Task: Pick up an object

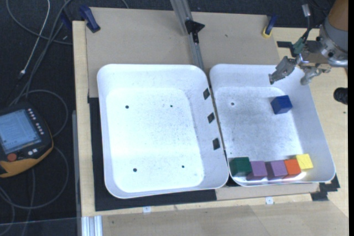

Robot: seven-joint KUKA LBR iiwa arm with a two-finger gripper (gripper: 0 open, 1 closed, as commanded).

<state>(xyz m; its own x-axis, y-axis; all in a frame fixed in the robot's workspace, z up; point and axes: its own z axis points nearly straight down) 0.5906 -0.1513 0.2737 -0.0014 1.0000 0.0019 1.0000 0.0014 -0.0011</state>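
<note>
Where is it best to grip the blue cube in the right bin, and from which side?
Grip the blue cube across two opposite flat sides, coming straight down from above. It stands alone on the right bin floor, apart from the walls, so the open gripper likely has room on both sides.

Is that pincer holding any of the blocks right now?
No. The pincer is open with nothing between its fingers; the blue block lies apart in the right bin.

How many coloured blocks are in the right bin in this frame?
6. A blue block lies alone near the bin's upper right. Along the near wall sit a green block, two purple blocks, an orange block and a yellow block.
</note>
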